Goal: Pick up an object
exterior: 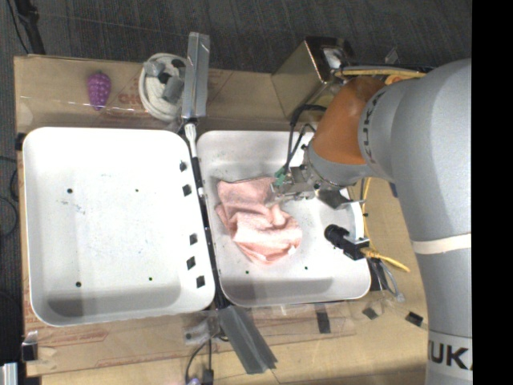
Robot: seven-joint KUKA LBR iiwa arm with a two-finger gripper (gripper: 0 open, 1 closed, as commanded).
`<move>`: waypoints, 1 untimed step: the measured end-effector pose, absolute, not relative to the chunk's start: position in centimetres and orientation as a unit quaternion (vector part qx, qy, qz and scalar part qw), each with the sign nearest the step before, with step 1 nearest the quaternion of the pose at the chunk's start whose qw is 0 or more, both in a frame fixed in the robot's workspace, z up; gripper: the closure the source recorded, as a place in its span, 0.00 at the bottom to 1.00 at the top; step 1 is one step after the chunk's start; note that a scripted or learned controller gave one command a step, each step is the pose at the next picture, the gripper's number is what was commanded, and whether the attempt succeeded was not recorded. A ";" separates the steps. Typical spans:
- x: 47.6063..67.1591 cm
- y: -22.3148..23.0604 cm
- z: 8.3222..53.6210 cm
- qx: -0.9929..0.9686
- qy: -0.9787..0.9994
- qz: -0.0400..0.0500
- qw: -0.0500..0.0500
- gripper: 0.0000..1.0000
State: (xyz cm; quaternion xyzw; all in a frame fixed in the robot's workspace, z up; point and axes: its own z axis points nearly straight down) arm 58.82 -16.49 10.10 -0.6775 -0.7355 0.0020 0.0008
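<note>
Cloth: pink crumpled cloth (256,219) lies in the right bin (337,283), on the bin floor.
Gripper: the gripper (285,184) is low at the cloth's upper right edge; how far it is open, and if it has any hold, I cannot tell.
Progress: I judge the grasp and the lift both not yet done.
Writing: letters "UK" on the arm (425,175), partly cut off.
</note>
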 end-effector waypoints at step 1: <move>60.8 -12.3 20.8 -0.649 -0.761 0.001 0.001 1.00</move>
